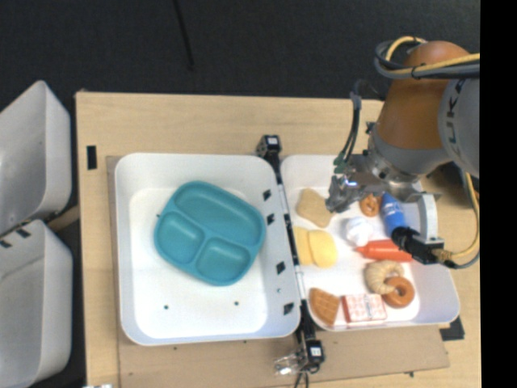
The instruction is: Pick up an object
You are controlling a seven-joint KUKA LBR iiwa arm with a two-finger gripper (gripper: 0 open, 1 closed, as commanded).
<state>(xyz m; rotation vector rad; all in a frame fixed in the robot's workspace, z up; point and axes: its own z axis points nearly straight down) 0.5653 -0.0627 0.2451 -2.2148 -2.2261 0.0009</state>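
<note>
While the arm [420, 111] reaches in from the right, the camera view shows its gripper [346, 188] low over the upper part of the right bin [440, 293], and from this angle I cannot tell its state, nor is anything visibly in its grasp.

Candidates to pick up all lie in that bin. A tan bread slice [313, 208] sits just left of the gripper, close to the divider between the 2 bins. Below it rests a yellow block [317, 247]. Near the gripper's lower right are a small brown ring [369, 205] and a blue bottle [393, 213], with a white lump [356, 231] and an orange carrot [383, 250] further down. Along the bottom edge lie a waffle piece [325, 305], a red-and-white box [363, 307], and a pastry beside a doughnut [399, 292]. The left bin [137, 314] bears a teal sectioned plate [210, 231], well apart from the gripper.

To do this step well, I would judge the nearest target best: the bread slice or the small ring. The items crowd together, so the descent should be centred on 1 object, clear of its neighbours, and then lifted straight up so nothing drags along.
</note>
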